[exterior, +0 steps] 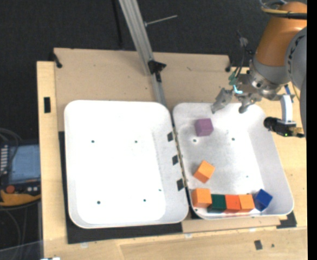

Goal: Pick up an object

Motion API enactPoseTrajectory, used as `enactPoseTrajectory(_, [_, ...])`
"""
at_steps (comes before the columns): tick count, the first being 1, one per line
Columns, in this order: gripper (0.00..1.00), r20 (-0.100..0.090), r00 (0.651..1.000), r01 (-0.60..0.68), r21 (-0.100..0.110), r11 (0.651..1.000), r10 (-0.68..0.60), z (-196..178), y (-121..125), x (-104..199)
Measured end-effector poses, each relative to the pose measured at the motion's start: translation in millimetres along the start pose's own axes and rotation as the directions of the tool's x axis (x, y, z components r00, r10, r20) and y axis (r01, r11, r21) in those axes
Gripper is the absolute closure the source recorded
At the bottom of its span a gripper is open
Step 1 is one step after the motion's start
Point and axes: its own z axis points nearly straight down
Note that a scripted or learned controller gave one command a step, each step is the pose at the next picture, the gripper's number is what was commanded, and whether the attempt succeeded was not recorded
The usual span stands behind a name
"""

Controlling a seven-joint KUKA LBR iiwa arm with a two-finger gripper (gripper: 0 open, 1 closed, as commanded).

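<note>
A: Where is the hand [232,101] sitting?

B: It is hanging over the far edge of the right bin [272,150], at the end of the grey arm [277,42] with the orange band. Its two fingers [221,99] are spreading apart, pointing down toward the bin, and nothing is lying between them.

A: And the things to pick from?

B: All are lying in the right bin. A purple cube [204,127] is sitting nearest the hand, just below and to the left of it, clearly apart from the fingers. An orange cube [204,170] is resting tilted near the bin's middle left. Along the near wall a row is lining up: an orange block [202,197], a green block [218,202], another orange block [233,202], a lighter orange block [246,201] and a blue cube [263,199], seemingly touching side by side.

A: Anything hard to read?

B: The arm is getting cut off at the right, so its upper part is not showing. The near row is pressing against the bin's wall, so the blocks' lower faces are hiding. A slanted metal rail [139,31] is crossing the bench [104,75] behind the left bin [77,145], and a small device with cables [17,172] at the far left is too blurry to name.
</note>
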Motion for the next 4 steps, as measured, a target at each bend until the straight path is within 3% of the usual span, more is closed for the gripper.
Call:
enactPoseTrajectory(1, [0.00, 0.004, 1.000, 0.003, -0.004, 1.000, -0.003, -4, 1, -1])
enactPoseTrajectory(2, [0.00, 0.003, 1.000, -0.002, -0.001, 1.000, 0.002, 40, -5, -6])
enactPoseTrajectory(3, [0.00, -0.004, 1.000, -0.003, -0.012, 1.000, 0.003, 92, 0, -11])
enactPoseTrajectory(4, [0.00, 0.006, 1.000, 0.001, -0.024, 1.000, -0.001, 86, 3, -13])
